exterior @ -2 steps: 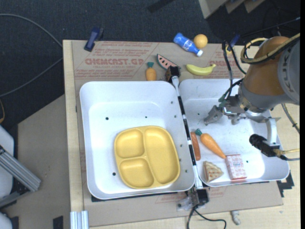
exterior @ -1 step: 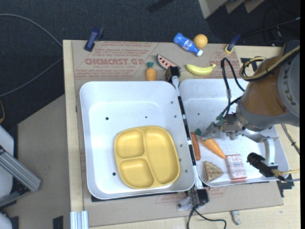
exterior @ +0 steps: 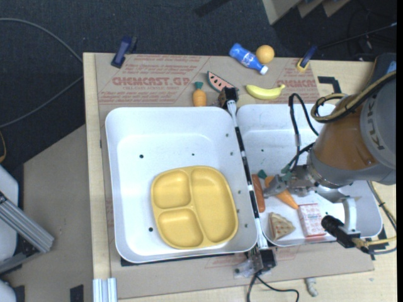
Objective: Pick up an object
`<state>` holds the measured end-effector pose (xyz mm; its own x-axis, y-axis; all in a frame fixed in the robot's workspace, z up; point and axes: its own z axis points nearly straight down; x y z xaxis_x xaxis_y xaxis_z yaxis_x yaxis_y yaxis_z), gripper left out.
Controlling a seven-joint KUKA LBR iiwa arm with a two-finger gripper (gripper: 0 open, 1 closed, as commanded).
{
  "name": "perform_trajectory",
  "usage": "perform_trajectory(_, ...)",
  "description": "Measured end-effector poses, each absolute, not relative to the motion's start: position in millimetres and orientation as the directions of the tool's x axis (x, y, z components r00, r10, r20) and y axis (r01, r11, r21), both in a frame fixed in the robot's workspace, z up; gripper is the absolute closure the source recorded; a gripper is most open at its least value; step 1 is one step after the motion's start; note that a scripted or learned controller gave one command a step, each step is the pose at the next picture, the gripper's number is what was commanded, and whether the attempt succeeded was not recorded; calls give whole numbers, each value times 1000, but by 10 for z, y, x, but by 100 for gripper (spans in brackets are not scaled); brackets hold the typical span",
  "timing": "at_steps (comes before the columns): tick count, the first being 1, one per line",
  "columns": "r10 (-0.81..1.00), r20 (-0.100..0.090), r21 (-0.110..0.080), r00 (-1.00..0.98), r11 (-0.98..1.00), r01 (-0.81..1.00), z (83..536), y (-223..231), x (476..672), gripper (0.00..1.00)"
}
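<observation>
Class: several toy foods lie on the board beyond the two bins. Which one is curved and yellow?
The banana, lying just beyond the right bin. The orange is round, the watermelon slice is red, the small carrot is orange.

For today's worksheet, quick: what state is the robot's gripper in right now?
Gripper: low in the right bin beside an orange carrot-like piece; open, closed or holding cannot be told.
</observation>
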<state>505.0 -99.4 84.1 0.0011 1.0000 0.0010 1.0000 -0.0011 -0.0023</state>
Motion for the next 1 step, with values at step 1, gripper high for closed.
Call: perform_trajectory(1,1000,1,0,3,-3,1000,939,-991,5054,100)
